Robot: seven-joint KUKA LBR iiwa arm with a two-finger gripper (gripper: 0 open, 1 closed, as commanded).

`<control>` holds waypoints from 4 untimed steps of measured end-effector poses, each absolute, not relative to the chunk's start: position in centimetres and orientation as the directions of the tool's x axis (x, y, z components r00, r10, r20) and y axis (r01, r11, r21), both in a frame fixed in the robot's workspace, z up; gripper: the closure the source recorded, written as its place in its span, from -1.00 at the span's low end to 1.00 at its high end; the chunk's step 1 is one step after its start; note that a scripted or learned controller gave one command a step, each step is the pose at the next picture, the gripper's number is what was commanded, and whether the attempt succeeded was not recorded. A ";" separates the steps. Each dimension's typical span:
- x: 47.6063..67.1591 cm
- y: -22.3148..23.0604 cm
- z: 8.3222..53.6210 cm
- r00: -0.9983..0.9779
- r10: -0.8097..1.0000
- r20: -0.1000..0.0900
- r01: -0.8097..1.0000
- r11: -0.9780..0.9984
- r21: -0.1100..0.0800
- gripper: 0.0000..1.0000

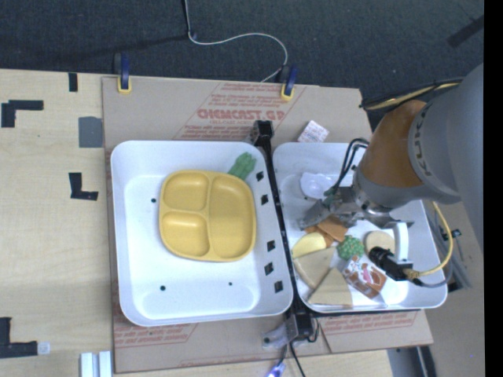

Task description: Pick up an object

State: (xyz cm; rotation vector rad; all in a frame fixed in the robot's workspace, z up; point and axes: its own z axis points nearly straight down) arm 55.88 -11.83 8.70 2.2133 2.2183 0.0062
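Down among right-bin clutter [339, 259], claw [328, 208].

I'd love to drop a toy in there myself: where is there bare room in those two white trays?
The left bin has bare floor along its front and left side, around the yellow divided plate. The right bin is crowded: the gripper hangs over a heap of toy food, leaving little room.

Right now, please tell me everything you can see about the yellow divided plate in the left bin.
The yellow divided plate is a rounded-square tray that looks like matte plastic, with three compartments: one long on the right, two smaller on the left. It lies flat, face up, slightly rotated, in the upper middle of the left bin. Nothing lies in its compartments. A green object sits at its upper right corner, touching or nearly touching the rim.
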 end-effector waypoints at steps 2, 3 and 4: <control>55.9 -11.8 9.7 -0.002 1.000 -0.002 1.000 0.002 0.007 -1.00; 53.8 -12.1 8.7 -0.002 1.000 -0.004 1.000 0.002 0.008 -1.00; 51.6 -13.2 8.7 -0.001 1.000 -0.003 1.000 0.001 0.008 -1.00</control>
